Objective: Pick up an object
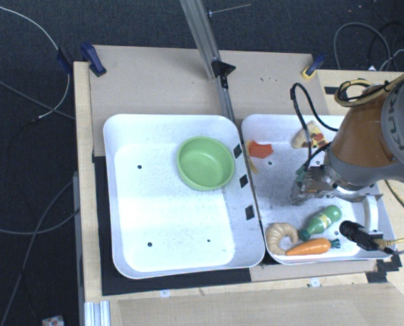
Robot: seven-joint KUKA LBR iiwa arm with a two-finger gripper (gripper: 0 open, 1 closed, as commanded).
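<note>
In the right bin (276,124), the gripper (305,190) hangs low over bare floor — whether its grip is wide or narrow cannot be told — with the nearest object, a green bottle (321,221), just beside it at about five o'clock, long axis running two-to-eight o'clock.

Floor: dark carpet (25,202), far left of and beyond the gripper (303,185). Thin pale cables (26,20) loop across it, well left of the gripper. Bench: tan board (154,80). Blue clamp (93,60) at its far-left corner; second clamp (314,64) beyond the gripper. Aluminium rail (195,19) slants in from beyond, left of the gripper. Black mat (105,250) edges out under the left bin. Light even, soft shadows.
</note>
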